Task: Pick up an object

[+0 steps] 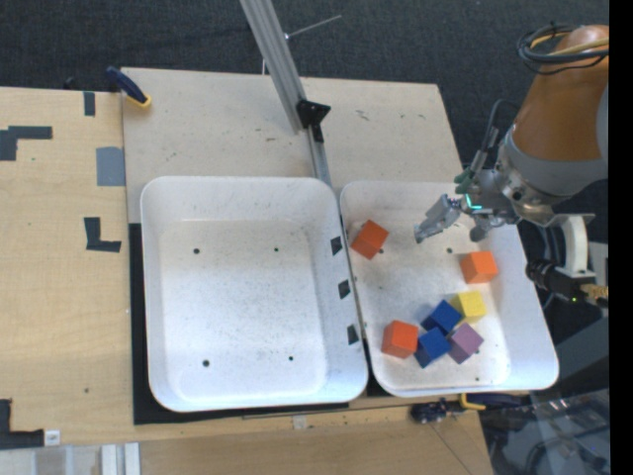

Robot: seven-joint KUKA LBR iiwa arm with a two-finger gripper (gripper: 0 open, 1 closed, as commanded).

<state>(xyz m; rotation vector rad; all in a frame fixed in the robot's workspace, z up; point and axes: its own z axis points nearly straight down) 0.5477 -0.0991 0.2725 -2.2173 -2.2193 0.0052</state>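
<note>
Single fixed camera above bench [59, 226], slanted down, both bins [158, 206] framed.

You see three orange blocks [369, 237], two blue blocks [442, 317], one yellow block [473, 305] and one purple block [465, 341] in a white bin [524, 364].

six blocks [435, 332] in right bin [524, 364]; two orange ones apart.

The arm [559, 117] has a broad orange band above a grey wrist, with black cables looping over its top. Its gripper [457, 218] is grey metal, marked by a small teal light.
</note>
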